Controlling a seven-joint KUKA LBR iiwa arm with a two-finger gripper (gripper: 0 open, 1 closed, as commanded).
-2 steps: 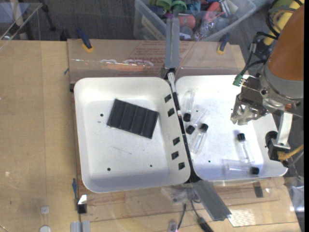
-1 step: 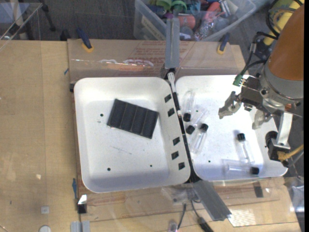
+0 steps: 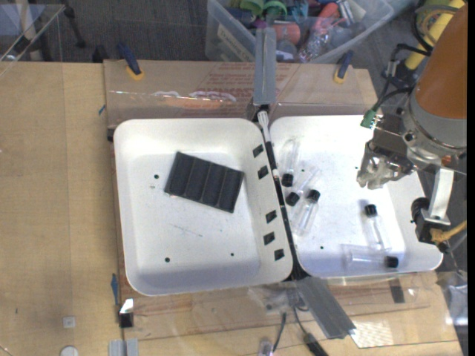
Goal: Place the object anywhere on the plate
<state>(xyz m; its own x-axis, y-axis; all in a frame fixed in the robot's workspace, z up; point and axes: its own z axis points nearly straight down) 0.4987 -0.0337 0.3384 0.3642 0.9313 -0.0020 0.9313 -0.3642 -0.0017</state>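
A black ridged rectangular plate [image 3: 204, 182] lies flat in the left bin [image 3: 141, 265], toward its back. Several clear plastic vials with black caps lie loose in the right bin [image 3: 334, 136]: one near the divider [image 3: 306, 212], one further back [image 3: 292, 156], one at the right [image 3: 376, 230] and one along the front wall [image 3: 365, 258]. My gripper [image 3: 375, 173] hangs over the right part of the right bin, just behind the right-hand vial and far from the plate. I cannot make out anything held in it.
The ridge [image 3: 269, 191] where the two bins meet carries black tabs. A clear tub of colourful toys [image 3: 297, 10] stands behind the bins. Cables and the arm's body [image 3: 441, 87] crowd the right edge. A grey bar [image 3: 264, 65] runs back from the ridge.
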